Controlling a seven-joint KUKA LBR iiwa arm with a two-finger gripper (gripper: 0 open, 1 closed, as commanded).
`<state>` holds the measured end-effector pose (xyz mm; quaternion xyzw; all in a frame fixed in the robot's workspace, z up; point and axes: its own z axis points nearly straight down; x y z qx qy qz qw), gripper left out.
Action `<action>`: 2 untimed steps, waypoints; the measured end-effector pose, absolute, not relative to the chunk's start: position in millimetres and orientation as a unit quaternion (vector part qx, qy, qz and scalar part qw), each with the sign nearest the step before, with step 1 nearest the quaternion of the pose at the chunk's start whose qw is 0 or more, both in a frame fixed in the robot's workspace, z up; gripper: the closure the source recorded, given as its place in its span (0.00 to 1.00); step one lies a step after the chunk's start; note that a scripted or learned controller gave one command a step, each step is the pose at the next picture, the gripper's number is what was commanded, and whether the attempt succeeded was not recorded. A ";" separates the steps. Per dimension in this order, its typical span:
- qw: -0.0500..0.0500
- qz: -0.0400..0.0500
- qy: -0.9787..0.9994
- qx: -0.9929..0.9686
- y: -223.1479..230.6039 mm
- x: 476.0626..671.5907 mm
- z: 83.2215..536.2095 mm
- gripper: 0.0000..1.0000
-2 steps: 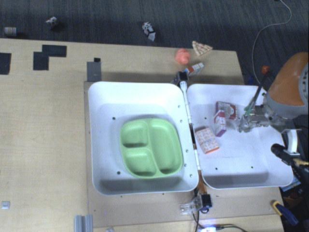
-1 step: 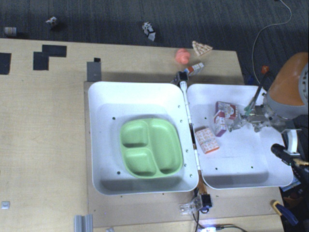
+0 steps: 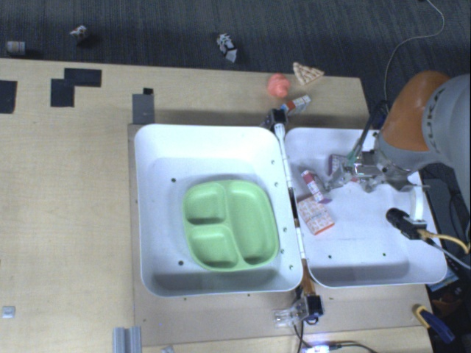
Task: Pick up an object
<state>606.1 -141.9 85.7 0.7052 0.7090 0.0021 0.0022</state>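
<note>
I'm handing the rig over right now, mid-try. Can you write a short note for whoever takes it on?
Pincer: low in the right bin, close beside the red tube. No grasp can be confirmed.
Things: the red tube and a patterned packet lie near the right bin's left wall. A green divided tray lies in the left bin.
Done: nothing lifted yet.
Left: grip one item, probably the red tube as it is nearest, and raise it clear.

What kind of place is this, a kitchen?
Probably a robot test lab, not a kitchen: a robot arm hangs over the right bin, beside the left bin, on a wooden bench.
</note>
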 end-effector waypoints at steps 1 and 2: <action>0.003 0.001 0.707 0.707 -150.9 502.0 87.0 0.00; 0.006 0.003 0.708 0.706 -150.7 504.5 98.4 1.00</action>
